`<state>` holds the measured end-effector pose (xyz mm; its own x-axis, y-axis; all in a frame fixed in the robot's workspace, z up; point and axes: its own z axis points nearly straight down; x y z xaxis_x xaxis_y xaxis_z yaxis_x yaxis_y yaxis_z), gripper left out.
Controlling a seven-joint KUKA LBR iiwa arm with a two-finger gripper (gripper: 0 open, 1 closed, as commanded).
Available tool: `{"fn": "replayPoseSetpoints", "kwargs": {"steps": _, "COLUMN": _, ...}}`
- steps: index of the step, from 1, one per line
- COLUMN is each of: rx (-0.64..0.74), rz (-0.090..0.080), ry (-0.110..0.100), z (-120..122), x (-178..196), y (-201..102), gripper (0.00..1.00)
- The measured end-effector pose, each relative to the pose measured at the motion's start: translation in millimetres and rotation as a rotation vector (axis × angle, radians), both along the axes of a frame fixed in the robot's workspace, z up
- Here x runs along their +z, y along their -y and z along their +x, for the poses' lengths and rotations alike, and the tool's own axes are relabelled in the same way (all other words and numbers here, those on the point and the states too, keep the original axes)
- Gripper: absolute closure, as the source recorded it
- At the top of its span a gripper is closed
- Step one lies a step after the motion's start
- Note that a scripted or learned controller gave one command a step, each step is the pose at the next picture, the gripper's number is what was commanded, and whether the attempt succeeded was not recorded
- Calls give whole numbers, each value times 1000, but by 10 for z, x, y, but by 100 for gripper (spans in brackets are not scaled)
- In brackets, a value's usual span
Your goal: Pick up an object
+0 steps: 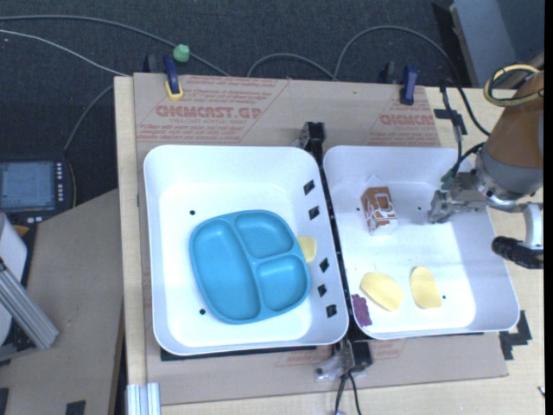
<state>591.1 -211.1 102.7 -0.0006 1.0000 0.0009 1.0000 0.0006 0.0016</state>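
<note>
In the right bin lie a small brown and white box, two pale yellow pieces and a dark purple item at the front left corner. My gripper hangs over the right bin's back right part, to the right of the brown box and apart from it. Nothing shows between its fingers. The left bin holds a blue divided plate with a yellow piece at its right edge.
A black divider with clips runs between the two bins. Cardboard lies under both bins, held by clamps at the back. Cables trail behind the bench, and a small screen stands at the left.
</note>
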Motion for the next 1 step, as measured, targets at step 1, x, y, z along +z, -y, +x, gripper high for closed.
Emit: {"fn": "replayPoseSetpoints", "kwargs": {"steps": 1, "rx": 1, "rz": -2, "ry": 4, "z": 2, "x": 491, "y": -92, "gripper": 100}}
